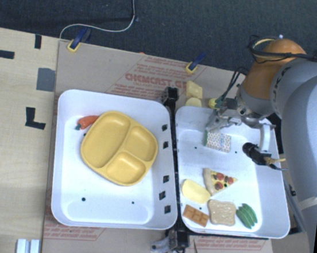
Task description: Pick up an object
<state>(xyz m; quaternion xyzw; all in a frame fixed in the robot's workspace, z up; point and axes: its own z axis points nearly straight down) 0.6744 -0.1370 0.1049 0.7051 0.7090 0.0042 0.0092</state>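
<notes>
Nearest the lens, along the front of the right bin (273, 225), sat a waffle (195, 215), a slice of toast (221, 212) and a green pea pod (247, 214), with a pale yellow piece (195, 191) just behind the waffle. A pizza slice (218, 181) lay mid-bin, its long axis slanting, its tip toward the front-left. Farther back, the jaws (221, 124) hung just above a small speckled packet (218, 141) — its long side ran left to right. Whether the jaws were open or closed could not be told; nothing was visibly held. In the left bin (64, 157) lay a yellow divided plate (119, 147), an orange carrot (87, 121) touching its back-left rim. Two pale pieces (193, 93) rested on the bench behind the bins.
</notes>
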